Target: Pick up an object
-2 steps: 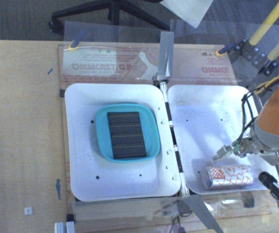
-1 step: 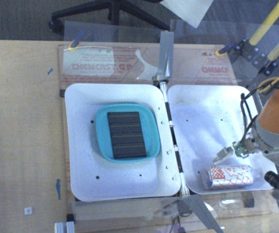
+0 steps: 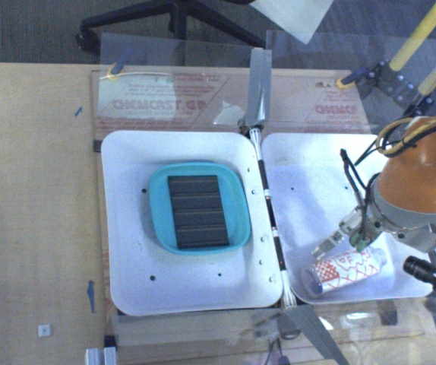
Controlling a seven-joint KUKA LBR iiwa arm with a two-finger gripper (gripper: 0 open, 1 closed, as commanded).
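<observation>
- Here the tool (image 3: 345, 238) hangs low in the right bin (image 3: 301, 166), just above the far side of a red-and-white patterned cup (image 3: 347, 268) lying on its side in that bin's near corner.
- Whether the tool is released or clenched cannot be told; its tip is small and partly masked by the orange-banded wrist (image 3: 415, 185).
- The cup lies tipped, so it would likely roll if nudged rather than pinched.
- The bin's near wall sits close beside the cup and crowds the approach.
- In the left bin (image 3: 127, 226) rests a teal tray (image 3: 237, 204) carrying a dark ribbed block (image 3: 197, 211), well apart.
- Both bins stand on the wooden worktop (image 3: 28, 204).
</observation>
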